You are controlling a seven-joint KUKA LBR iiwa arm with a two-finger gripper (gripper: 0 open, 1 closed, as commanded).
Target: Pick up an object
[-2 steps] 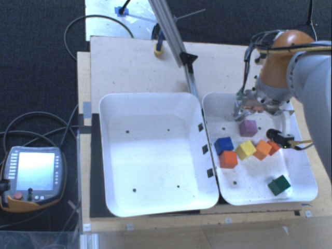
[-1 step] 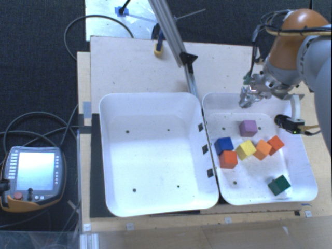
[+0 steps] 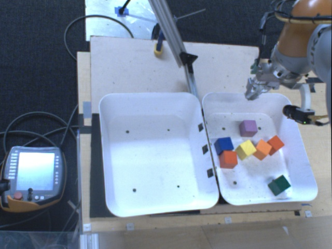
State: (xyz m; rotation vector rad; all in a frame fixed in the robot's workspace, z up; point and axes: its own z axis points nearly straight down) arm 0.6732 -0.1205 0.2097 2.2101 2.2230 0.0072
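The end effector [image 3: 252, 93] hangs above the right bin's [image 3: 298, 139] far rim; I cannot tell its state. The purple cube [image 3: 248, 128], the nearest object, lies inside that bin, nearer the counter's [image 3: 129, 61] front edge.

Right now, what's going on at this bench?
A grey arm's gripper hangs over the far rim of the right bin, with nothing visibly between its fingers. The blocks lie untouched on that bin's floor: purple block, blue block, yellow block, red block, two orange blocks and a green block nearest the camera.
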